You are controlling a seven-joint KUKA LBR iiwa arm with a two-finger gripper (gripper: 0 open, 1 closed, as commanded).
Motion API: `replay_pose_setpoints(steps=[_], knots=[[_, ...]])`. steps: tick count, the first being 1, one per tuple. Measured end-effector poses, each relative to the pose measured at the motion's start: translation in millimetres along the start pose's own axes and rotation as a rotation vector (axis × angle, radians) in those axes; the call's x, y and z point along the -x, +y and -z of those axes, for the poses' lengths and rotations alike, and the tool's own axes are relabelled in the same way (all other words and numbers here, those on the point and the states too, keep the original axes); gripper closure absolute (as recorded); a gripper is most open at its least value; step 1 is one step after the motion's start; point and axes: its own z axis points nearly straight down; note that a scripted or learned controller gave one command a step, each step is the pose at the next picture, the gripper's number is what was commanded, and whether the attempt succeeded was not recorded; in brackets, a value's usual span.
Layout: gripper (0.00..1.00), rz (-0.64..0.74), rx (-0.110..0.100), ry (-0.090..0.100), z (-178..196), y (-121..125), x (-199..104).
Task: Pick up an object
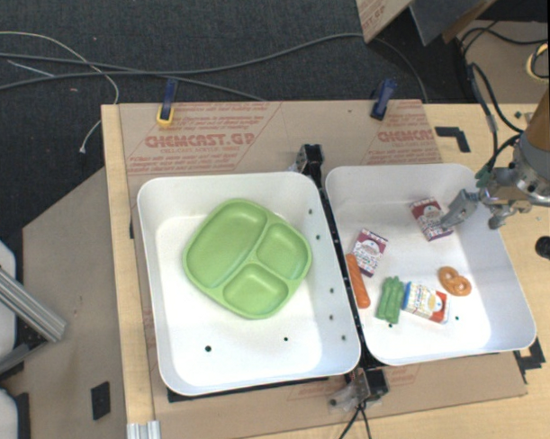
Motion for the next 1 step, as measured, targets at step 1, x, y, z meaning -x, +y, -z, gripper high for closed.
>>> replay_pose_setpoints(steps=[1], knots=[[0.00,0.004,0.015,-0.004,9.0,3.4,-0.8]])
